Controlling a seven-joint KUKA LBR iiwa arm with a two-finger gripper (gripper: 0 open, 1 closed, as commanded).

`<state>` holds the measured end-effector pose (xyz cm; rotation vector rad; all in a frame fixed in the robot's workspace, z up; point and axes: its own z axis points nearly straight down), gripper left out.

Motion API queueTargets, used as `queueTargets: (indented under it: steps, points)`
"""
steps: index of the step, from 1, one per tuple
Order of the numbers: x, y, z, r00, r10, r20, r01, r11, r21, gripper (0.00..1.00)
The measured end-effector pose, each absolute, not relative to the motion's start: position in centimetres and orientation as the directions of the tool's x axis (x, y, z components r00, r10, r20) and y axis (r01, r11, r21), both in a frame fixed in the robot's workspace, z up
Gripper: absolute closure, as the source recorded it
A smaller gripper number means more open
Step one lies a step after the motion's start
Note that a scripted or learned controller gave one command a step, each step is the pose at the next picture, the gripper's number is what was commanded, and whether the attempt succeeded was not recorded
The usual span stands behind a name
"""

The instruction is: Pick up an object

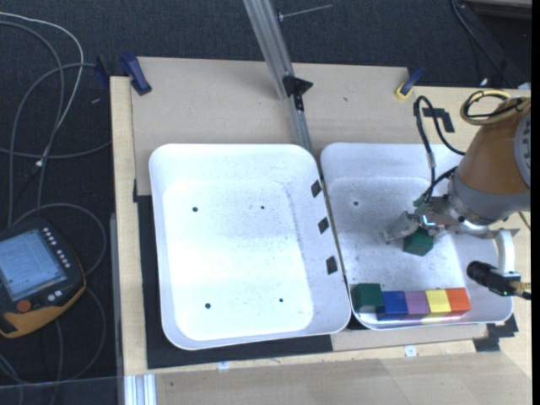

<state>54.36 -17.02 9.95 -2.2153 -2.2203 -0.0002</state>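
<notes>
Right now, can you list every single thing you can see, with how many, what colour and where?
bins: 2, white, side by side on the bench
dark green block: 1, in the right bin, at the gripper's tip
row of blocks: 5, green, blue, purple, yellow, orange, along the right bin's near edge
bench: 1, tan board under the bins
clamps: 2, blue, at the board's far corners
metal pole: 1, silver, slanting in from the top
handheld screen: 1, grey and orange, on the floor at left
cables: several, dark floor at left
arm: 1, orange and grey, from the right
gripper: 1, over the right bin
</notes>
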Motion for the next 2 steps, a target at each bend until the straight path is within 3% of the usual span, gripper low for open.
queueTargets:
  steps: [1, 2]
  points:
    - [54.5, -17.2, 11.0, -0.001, 1.0, 0.002, 1.0, 0.001, 0.0, 1.0]
    - [60.4, -12.7, 21.2, -0.007, 1.0, -0.001, 1.0, 0.007, 0.011, 1.0]
